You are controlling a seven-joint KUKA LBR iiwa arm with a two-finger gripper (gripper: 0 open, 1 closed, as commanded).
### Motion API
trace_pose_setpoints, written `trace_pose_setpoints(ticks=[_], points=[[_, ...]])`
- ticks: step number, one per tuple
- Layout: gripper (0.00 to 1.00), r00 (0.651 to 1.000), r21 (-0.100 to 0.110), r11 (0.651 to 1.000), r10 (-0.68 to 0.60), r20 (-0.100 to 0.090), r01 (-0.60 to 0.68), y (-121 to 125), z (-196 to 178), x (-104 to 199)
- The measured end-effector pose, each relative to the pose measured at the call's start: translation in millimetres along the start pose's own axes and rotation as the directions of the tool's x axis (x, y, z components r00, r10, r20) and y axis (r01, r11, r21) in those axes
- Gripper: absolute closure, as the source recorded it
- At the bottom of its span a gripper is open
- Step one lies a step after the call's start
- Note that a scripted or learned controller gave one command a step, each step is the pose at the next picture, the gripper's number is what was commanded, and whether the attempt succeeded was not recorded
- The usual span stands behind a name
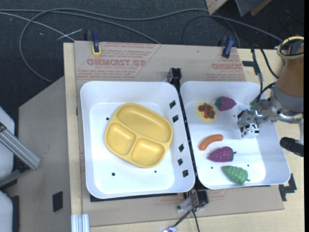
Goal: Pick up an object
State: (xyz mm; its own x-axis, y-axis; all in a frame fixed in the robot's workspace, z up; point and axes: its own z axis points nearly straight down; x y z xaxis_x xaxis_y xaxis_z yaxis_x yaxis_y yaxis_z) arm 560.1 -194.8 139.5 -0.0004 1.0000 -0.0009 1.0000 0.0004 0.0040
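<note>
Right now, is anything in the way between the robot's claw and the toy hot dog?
Nothing visible is. The gripper hangs over the right bin, and bare white floor lies between it and the orange hot dog. The purple grapes sit below that path.

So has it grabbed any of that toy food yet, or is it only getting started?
Nothing looks picked up yet. All five toys lie in the right bin: pizza, two purple grape bunches, sausage, green grapes. The gripper is over that bin's right side, beside the toys, with none visibly in it. Grasping and lifting one remains.
</note>
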Motion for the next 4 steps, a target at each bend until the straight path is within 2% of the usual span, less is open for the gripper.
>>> trace_pose_setpoints(ticks=[1, 2, 3, 4], points=[[1.00, 1.000, -0.004, 1.000, -0.001, 0.001, 0.001, 2, -65, 0], [1.00, 1.000, 0.000, 1.000, -0.001, 0.000, 0.001, 3, -92, 0], [1.00, 1.000, 0.005, 1.000, -0.006, -0.004, 0.006, 13, -84, 60], [1.00, 1.000, 0.006, 1.000, -0.006, -0.004, 0.006, 8, -89, 112]])
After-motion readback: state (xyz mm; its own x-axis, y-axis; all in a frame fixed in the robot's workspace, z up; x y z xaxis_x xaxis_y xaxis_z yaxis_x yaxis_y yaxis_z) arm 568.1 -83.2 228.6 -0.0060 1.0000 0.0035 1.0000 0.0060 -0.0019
